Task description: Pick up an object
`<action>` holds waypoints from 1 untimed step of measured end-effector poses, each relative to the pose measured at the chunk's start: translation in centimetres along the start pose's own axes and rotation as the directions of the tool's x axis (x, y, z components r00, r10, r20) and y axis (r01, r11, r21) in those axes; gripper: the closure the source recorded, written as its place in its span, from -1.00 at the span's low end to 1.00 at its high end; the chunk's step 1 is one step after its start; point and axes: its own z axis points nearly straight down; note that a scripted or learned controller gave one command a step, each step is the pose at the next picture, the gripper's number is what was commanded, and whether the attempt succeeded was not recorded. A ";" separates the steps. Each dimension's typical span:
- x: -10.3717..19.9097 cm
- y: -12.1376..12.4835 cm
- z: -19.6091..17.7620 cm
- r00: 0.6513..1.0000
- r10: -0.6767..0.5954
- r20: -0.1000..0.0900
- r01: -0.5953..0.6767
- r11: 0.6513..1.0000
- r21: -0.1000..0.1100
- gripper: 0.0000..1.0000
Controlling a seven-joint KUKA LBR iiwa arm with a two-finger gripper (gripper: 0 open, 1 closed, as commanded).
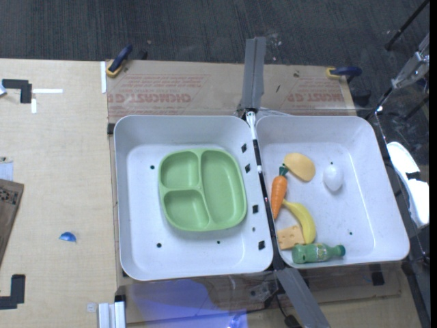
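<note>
Pincer state first: I cannot tell whether mine is open or closed, since what I make out of my arm [410,176] is a pale blur well right of the carrot [278,193], at the far rim of the right bin [362,132]. The desk [54,169] is light wood, with a printed cardboard sheet [177,87] clamped over it under both bins, I judge to stop them sliding; dark carpet [171,12] lies beyond. The left bin [136,135] sits across the shared rims from the carrot and holds a green divided tray [203,190], lying flat and too broad for me, I judge. The carrot's own bin holds my likelier targets, loosely strewn. A green bottle [317,253] lies on its side below and right of the carrot, against the near wall, which could crowd a grasp. A banana [304,221] curves away just right of the carrot's tip, seemingly touching it. A tan rounded piece [299,166] rests just above and right of the carrot's leafy end. A yellow wedge [289,236] lies below the carrot, tucked against the banana. A white egg [332,178] sits right of the carrot, apart from everything, so I judge it the cleanest pick.
</note>
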 end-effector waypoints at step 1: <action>0.0 0.0 0.0 1.000 0.000 0.000 0.000 1.000 0.000 -1.00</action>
